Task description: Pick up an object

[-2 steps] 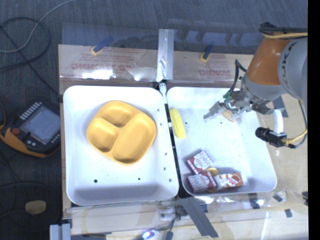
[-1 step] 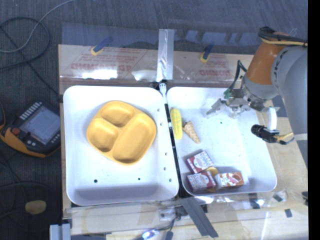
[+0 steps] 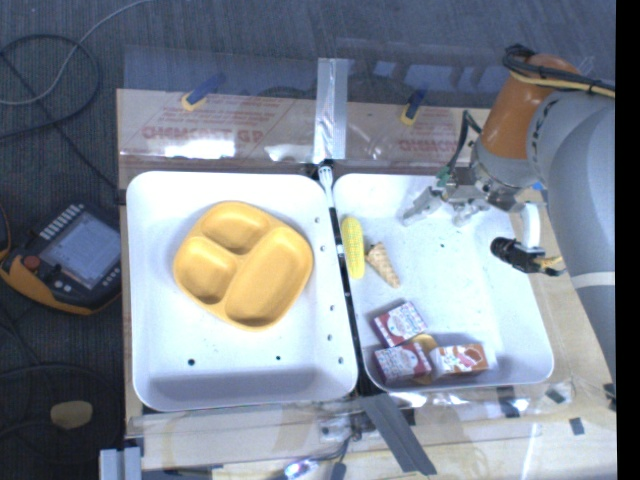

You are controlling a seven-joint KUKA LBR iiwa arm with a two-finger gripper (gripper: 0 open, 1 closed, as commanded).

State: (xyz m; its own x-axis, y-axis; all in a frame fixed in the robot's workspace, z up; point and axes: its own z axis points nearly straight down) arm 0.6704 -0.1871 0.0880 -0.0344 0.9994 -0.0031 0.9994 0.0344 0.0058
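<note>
My gripper [image 3: 441, 207] hangs over the back of the right bin [image 3: 520, 308], its fingers spread open with nothing between them. In front of it and to the left, a yellow corn cob [image 3: 351, 247] lies against the bin's left wall. A tan cone-shaped piece [image 3: 384, 264] rests just right of the cob. Near the bin's front lie three red and white cartons: one [image 3: 398, 323] above, one [image 3: 400, 364] below it, and one [image 3: 459, 359] to the right. A yellow divided plate [image 3: 243, 263] sits in the left bin [image 3: 160, 368].
The grey arm [image 3: 575, 198] with its orange band [image 3: 510, 118] covers the right bin's back right corner. A black part [image 3: 520, 253] sticks out over the right wall. A teach pendant [image 3: 70, 258] and cables lie on the floor to the left.
</note>
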